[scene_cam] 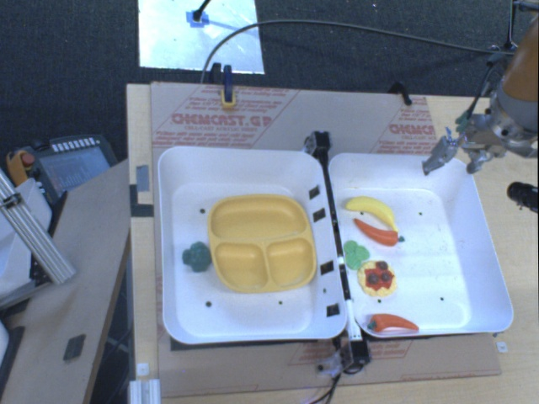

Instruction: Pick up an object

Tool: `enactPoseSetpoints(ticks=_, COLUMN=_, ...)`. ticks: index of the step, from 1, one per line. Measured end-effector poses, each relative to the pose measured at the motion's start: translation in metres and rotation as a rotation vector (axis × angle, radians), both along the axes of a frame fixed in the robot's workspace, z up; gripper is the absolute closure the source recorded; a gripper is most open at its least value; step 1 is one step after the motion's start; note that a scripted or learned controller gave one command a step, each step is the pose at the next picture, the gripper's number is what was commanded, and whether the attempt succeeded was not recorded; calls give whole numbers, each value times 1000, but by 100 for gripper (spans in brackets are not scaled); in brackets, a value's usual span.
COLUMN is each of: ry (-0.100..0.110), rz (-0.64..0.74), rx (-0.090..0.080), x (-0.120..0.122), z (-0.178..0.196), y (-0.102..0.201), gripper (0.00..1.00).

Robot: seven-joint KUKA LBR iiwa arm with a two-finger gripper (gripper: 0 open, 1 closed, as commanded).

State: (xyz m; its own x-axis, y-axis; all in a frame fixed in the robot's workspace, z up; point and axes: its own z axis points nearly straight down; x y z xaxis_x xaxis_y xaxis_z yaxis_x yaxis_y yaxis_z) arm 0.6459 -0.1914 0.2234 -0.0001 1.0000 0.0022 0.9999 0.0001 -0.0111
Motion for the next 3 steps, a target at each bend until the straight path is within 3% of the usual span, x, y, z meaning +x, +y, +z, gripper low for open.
enactPoseSetpoints(ticks=1, ry=-13, rz=3, rx=-3, x=3, z=9, y=1, gripper=0)
enactPoseSetpoints(ticks=3, ry=-10, rz=3, rx=-2, x=-9, z=-91, y=10, gripper=0)
